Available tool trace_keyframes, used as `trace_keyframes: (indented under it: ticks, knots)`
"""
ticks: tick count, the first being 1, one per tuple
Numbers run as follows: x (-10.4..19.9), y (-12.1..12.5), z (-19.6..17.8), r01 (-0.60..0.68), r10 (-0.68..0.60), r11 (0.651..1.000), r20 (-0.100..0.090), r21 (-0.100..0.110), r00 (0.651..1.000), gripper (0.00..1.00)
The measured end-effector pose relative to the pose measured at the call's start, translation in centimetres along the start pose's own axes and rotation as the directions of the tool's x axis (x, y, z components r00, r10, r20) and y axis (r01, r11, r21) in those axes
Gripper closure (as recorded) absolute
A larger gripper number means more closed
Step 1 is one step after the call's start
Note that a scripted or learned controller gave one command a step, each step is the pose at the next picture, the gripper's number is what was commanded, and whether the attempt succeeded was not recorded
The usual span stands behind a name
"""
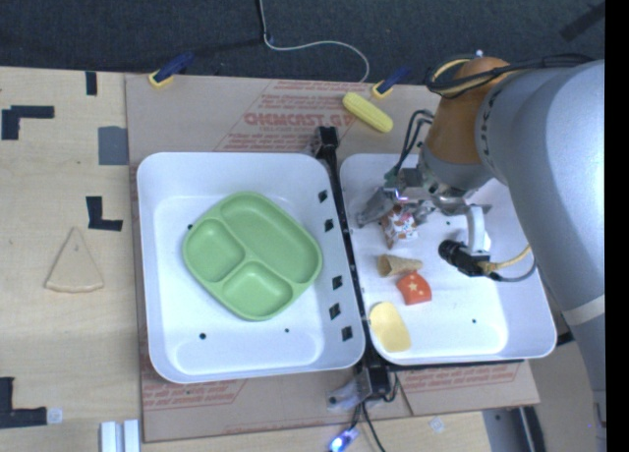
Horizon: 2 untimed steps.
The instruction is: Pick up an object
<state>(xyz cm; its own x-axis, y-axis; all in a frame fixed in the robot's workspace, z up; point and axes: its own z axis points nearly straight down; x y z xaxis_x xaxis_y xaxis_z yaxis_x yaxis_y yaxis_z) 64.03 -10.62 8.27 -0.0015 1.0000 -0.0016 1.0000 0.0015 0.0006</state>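
Three small items lay close together in the right bin (511, 337), and I judged my claw (401, 206), whose opening I couldn't tell, might nudge the tan wedge (399, 264) against the red piece (415, 289) rather than catch it.

red print on cardboard sheet (285, 116), unreadable

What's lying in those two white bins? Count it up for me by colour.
Green: 1, divided plate
Tan: 1, wedge
Red: 1, piece
Pale yellow: 1, piece
Red-and-white: 1, small object by the gripper
Total: 5
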Motion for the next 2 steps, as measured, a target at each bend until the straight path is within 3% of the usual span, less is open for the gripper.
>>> trace_keyframes:
  ticks: [1, 2]
  knots:
    - [0.1, -0.1, -1.1, 0.001, -0.001, 1.0, 0.0, 0.003, 1.0, 1.0]
    - [7.6, -2.1, -10.2, 0.002, -0.002, 1.0, -0.002, 0.004, 1.0, 1.0]
